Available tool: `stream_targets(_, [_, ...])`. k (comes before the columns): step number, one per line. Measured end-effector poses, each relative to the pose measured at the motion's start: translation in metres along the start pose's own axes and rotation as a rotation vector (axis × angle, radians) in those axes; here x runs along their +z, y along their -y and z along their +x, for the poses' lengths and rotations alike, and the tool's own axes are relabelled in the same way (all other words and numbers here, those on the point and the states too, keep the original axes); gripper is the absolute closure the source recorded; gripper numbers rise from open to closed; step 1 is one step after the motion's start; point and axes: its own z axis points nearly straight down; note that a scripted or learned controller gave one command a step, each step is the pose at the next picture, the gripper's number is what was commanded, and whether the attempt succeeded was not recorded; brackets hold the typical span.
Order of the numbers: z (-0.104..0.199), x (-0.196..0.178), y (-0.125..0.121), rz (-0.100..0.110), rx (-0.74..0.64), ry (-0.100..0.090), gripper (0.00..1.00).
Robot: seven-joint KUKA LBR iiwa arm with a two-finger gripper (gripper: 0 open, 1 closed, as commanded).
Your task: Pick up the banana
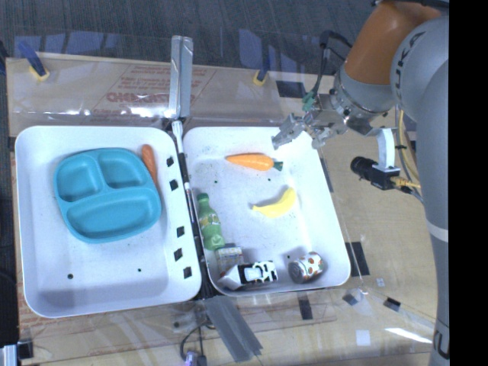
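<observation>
While the yellow, curved banana [276, 203] lies loose mid-floor in the right bin [329, 204], the grey arm [396, 59] slants in from the right, its end effector [299, 134] spread open above that bin's far rim.

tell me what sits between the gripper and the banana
In the camera view, a carrot lies in the bin between the gripper and the banana.

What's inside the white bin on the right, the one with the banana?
The right bin holds a banana, a carrot, a green bottle, a small can and a black-and-white item, partly hidden by the rim.
</observation>
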Motion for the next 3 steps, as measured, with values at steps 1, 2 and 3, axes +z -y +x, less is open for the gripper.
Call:
stream_targets(1, [-0.020,0.159,0.072,-0.006,0.098,0.000,0.00])
stream_targets(2, [-0.020,0.146,0.069,-0.012,0.093,0.001,1.00])
stream_targets(3, [-0.020,0.145,0.069,-0.013,0.093,0.001,0.00])
